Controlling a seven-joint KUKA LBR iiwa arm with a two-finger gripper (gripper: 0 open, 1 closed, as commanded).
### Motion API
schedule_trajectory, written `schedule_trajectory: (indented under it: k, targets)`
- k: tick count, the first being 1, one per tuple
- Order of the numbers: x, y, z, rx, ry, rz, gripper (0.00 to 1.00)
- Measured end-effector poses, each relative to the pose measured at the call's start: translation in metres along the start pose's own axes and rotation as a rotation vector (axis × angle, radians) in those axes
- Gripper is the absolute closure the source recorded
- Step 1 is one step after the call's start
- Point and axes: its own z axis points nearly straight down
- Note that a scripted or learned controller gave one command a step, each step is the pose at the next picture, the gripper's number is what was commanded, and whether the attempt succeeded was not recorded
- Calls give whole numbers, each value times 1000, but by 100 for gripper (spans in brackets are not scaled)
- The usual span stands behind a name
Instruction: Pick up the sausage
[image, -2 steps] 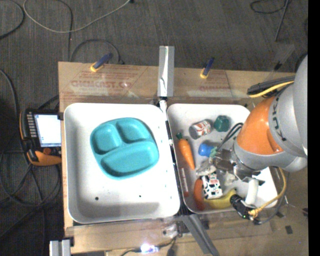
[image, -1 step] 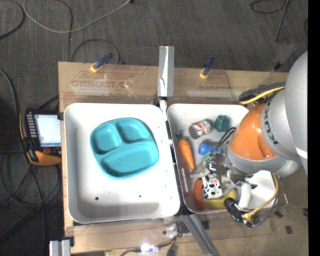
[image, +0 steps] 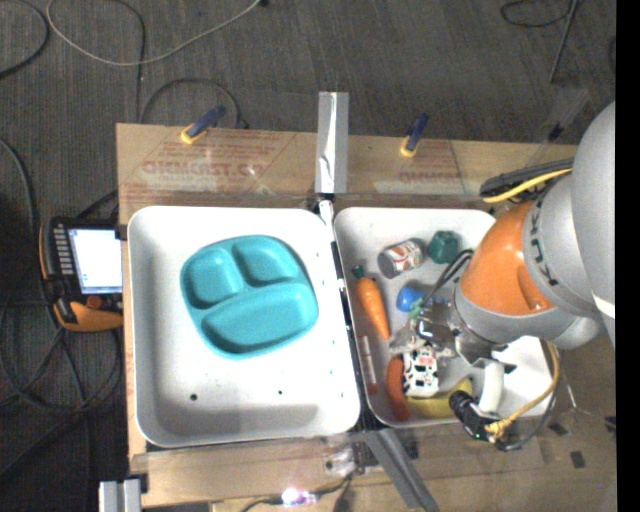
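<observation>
The sausage (image: 397, 389) is a short red-brown piece lying lengthwise near the front left corner of the right bin (image: 350, 300). My gripper (image: 428, 335) hangs over the middle of that bin, just above and to the right of the sausage, below the arm's orange band (image: 500, 275). A white toy with black patches (image: 422, 371) lies between the gripper and the sausage. Nothing is seen held.
In the right bin are also an orange carrot (image: 373, 306), a small can (image: 400, 257), a green piece (image: 444, 243), a blue piece (image: 408, 298) and a yellow banana (image: 437, 405). A teal divided plate (image: 252, 294) lies in the left bin (image: 160, 400).
</observation>
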Motion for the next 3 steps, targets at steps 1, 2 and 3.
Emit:
schedule_trajectory:
  k: [1, 2, 3]
  targets:
    - [-50, 17, 7, -5, 5, 281, 100]
    - [-51, 17, 9, -6, 3, 281, 0]
    - [40, -15, -82, 14, -6, 124, 0]
